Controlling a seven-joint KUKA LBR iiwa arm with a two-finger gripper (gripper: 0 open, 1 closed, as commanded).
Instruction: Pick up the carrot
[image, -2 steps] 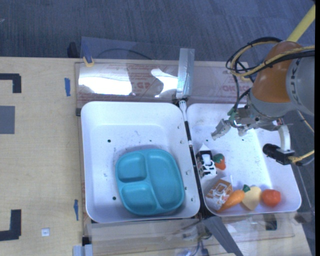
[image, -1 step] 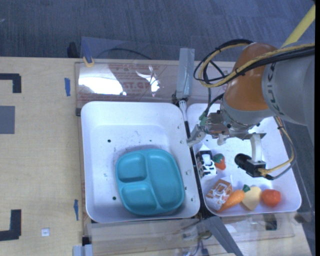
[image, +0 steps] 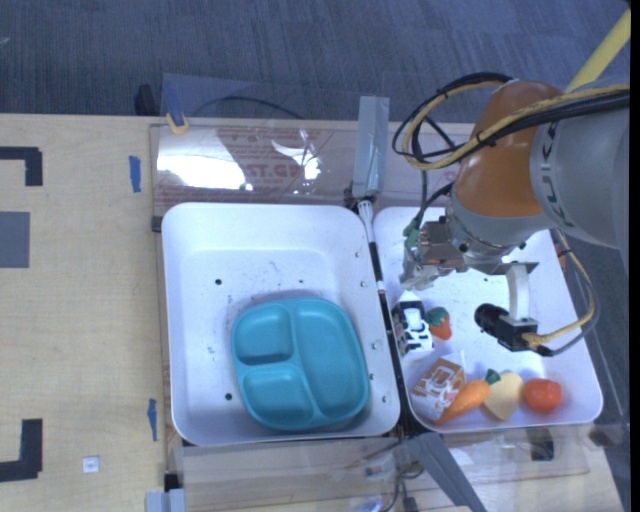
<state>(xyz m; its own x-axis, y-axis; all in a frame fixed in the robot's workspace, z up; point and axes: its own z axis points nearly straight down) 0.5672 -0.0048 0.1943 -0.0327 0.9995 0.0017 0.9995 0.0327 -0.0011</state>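
1. Two white bins: left bin bears a teal divided plate.
2. Carrot lies near the right bin's front edge, between a wrapped snack and a pale yellow fruit.
3. Gripper hovers well behind the carrot; finger state cannot be told.

light: bright, even | glare: clear panel behind bins | shadows: soft | focus: slightly soft

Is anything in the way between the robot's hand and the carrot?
Yes, a little. The hand hangs over the right bin's upper part, and the carrot lies near its front edge. A small black-and-white toy sits between them, and a packet touches the carrot.
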